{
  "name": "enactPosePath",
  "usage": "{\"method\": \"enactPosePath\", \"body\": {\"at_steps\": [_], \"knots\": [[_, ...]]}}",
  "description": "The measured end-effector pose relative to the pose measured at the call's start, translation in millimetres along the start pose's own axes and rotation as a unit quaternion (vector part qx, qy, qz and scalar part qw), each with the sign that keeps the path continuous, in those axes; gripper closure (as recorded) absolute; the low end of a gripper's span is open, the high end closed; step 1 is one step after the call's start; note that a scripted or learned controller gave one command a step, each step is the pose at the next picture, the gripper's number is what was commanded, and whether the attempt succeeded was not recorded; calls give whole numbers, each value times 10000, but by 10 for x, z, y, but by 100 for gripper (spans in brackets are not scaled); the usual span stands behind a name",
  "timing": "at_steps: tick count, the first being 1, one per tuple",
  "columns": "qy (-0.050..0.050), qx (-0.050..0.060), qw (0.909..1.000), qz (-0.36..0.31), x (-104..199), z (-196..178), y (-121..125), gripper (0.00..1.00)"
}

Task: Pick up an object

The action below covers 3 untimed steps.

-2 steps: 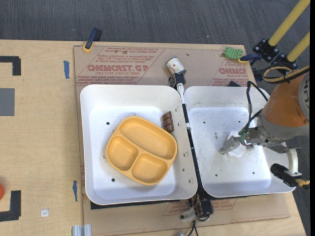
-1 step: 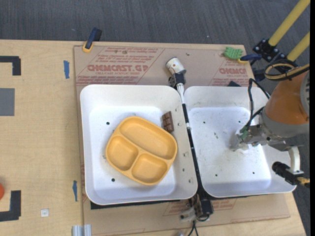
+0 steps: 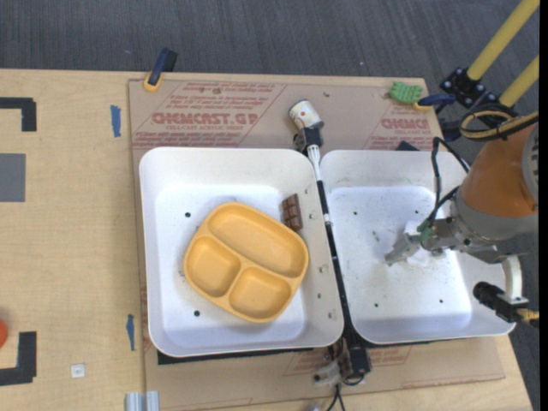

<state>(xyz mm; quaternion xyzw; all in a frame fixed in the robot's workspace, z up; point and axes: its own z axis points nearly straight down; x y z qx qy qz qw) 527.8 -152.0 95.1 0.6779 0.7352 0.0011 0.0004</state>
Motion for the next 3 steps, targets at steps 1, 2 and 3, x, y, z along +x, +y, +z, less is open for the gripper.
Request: {"method": "enactPosePath", "body": {"at_steps": [1,2,3], "knots": [[-6,1,9987,513,-121,100,660,0],[12,20,9949,1011,-284,101,-71,0],[-11,-3,9996,-286,-277,98,162,0]]}}
